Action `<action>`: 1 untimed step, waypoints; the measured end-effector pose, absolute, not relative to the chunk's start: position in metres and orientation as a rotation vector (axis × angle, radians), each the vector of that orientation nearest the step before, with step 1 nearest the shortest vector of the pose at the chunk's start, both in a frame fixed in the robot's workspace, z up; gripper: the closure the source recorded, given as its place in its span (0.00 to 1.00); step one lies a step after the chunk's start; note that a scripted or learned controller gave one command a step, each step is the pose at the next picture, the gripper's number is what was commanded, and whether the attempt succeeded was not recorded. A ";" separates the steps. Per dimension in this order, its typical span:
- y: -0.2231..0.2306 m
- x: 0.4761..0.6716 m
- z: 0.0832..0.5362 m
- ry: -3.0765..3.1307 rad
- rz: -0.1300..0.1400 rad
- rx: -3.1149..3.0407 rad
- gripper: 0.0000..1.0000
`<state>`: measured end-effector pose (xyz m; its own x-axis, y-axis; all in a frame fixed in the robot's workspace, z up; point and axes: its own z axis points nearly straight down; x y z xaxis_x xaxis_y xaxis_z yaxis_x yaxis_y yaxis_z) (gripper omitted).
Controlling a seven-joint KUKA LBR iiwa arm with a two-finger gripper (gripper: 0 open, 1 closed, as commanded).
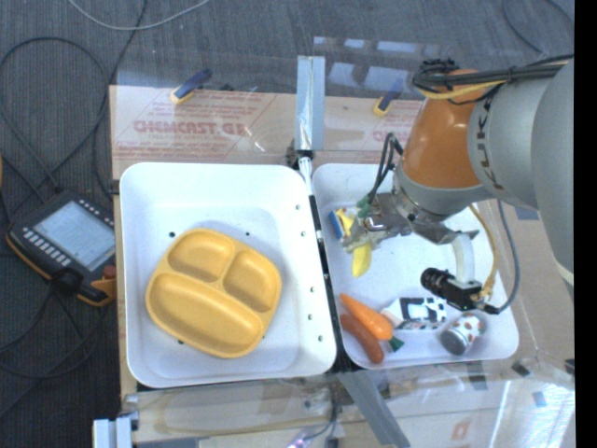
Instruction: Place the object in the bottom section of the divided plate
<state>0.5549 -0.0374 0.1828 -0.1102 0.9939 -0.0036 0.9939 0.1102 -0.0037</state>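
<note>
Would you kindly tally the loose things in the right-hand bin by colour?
yellow piece: 1
orange pieces: 2
black-and-white piece: 1
grey piece: 1
blue-and-yellow piece, partly hidden: 1
Total: 6

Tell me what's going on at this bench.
The arm's gripper is down in the right bin, right above a yellow object by that bin's left wall; whether it grips it is unclear. The yellow divided plate sits in the left bin, its bottom section not yet filled.
</note>
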 end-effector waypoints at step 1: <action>0.050 0.567 0.182 2.373 -0.004 2.064 1.00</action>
<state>0.5669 0.0504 0.1823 -0.1388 0.9903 0.0010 0.9903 0.1388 -0.0043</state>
